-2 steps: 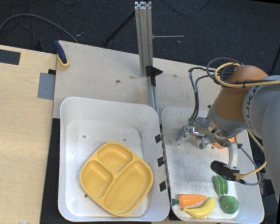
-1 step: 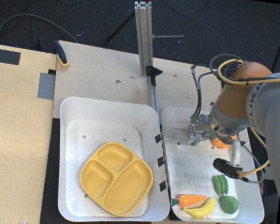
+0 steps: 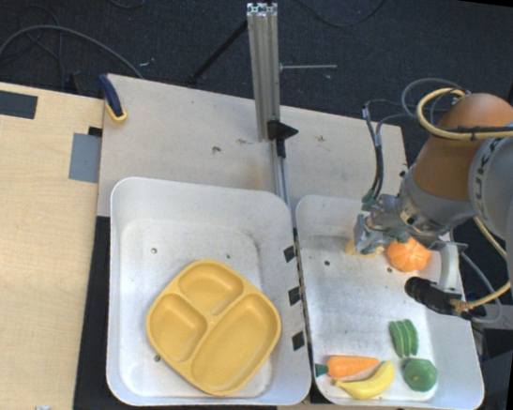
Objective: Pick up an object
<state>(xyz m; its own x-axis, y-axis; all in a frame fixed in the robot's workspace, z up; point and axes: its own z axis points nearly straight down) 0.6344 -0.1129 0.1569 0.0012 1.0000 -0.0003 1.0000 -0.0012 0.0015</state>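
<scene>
Orange fruit (image 3: 407, 256) beside gripper (image 3: 372, 236) at right bin (image 3: 338, 296) far edge; jaw state unclear; open floor mid-bin.

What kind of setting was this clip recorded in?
Likely a robotics lab bench: two white bins side by side, toy food such as a banana, loose cables on dark floor, and a mounted metal post.

I see a glossy yellow plastic tray (image 3: 213, 325) in a scuffed, matt white plastic bin (image 3: 139, 230). The tabletop (image 3: 15, 241) looks like pale smooth wood. A brushed metal post (image 3: 263, 68) rises behind.
</scene>
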